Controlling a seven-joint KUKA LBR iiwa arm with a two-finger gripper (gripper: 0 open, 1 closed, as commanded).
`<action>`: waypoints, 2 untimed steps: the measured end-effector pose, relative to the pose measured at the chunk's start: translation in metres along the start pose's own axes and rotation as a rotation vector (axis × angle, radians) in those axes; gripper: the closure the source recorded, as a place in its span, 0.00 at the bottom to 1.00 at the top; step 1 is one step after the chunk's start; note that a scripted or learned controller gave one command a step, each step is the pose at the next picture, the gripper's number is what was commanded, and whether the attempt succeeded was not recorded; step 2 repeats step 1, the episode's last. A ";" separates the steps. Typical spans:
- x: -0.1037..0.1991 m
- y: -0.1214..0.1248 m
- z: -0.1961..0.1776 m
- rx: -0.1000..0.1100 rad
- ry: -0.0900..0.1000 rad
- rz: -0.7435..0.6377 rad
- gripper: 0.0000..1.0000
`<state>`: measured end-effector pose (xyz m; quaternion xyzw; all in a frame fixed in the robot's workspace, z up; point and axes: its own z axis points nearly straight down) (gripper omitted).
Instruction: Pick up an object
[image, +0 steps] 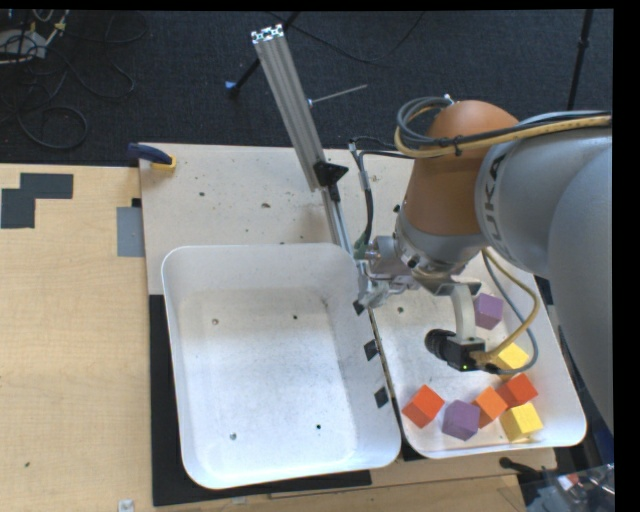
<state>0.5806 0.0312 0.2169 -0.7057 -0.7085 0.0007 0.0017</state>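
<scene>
Blocks sit in the right-hand white bin (415, 360), seven in all: three orange, two purple, two yellow; each one is a small cube with flat sides and one bright colour; nearest the camera are a yellow block (521, 422) and a purple block (461, 419); an orange block (423, 404) sits just left of the purple one; a little farther back are a second orange block (491, 403) and a redder orange block (519, 389), close together; farther back is a second yellow block (512, 356); farther still a second purple block (488, 310) sits alone; the gripper (378, 283) hangs by the wall between the two bins, apart from every block; I cannot tell if it is open or closed; the left-hand white bin (260, 370) lies just beside; far behind, a grey metal bar (295, 110) leans up.
</scene>
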 end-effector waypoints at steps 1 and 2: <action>0.046 0.021 -0.016 -0.003 -0.001 0.000 1.00; 0.046 0.021 -0.016 -0.003 -0.001 0.000 1.00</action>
